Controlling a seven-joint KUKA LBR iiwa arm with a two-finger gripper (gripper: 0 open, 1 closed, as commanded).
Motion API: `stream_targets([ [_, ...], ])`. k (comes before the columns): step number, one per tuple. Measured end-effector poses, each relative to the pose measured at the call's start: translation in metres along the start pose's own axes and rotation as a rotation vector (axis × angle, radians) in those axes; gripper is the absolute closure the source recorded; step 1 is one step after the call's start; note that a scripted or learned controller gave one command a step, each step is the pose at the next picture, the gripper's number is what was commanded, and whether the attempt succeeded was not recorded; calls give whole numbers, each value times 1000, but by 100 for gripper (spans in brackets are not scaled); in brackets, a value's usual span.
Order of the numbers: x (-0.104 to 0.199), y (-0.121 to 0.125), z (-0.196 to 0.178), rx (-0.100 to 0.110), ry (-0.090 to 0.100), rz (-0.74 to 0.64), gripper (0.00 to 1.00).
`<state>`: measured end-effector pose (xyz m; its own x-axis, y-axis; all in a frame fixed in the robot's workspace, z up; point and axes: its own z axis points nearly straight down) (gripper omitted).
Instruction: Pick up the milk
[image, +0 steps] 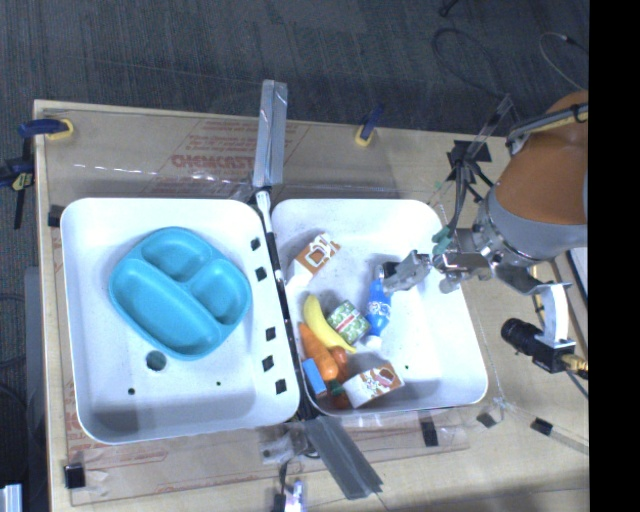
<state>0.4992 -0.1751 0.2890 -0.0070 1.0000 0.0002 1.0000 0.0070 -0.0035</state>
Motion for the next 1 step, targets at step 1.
stream_targets([
  [1, 7, -23, 106, 4, 1, 248, 0],
])
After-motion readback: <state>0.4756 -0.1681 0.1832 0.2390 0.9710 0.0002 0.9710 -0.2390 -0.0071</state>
